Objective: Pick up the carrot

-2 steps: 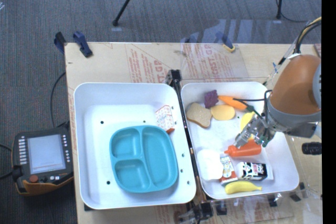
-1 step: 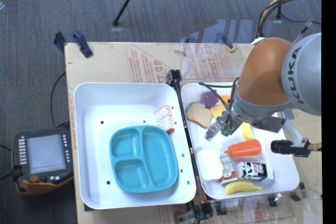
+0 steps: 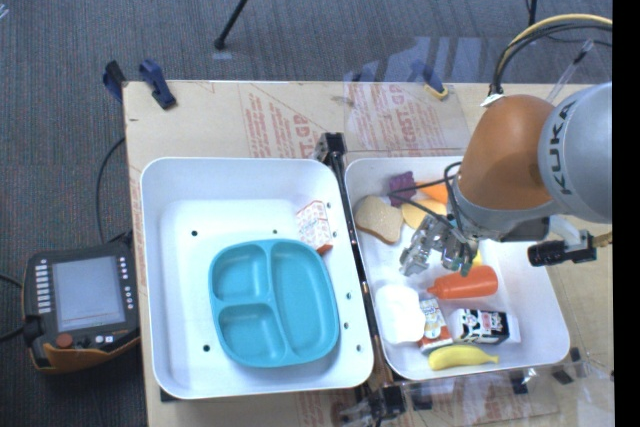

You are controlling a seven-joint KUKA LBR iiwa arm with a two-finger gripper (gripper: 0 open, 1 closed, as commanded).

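Note:
A thin orange carrot [image 3: 431,185] lies at the back of the right bin [image 3: 545,315], beside a purple piece [image 3: 402,183], and the arm's wrist covers part of it. My gripper [image 3: 437,258] hangs over the middle of that bin, in front of the carrot and apart from it. It is just above an orange bottle [image 3: 466,284]. The fingers [image 3: 413,257] stand open with nothing between them.
The right bin also holds a bread slice [image 3: 378,218], a yellow piece [image 3: 422,213], a white block [image 3: 399,313], a small carton [image 3: 483,324] and a banana [image 3: 462,357]. The left bin [image 3: 165,215] holds a teal divided plate [image 3: 272,301] and a small packet [image 3: 315,223].

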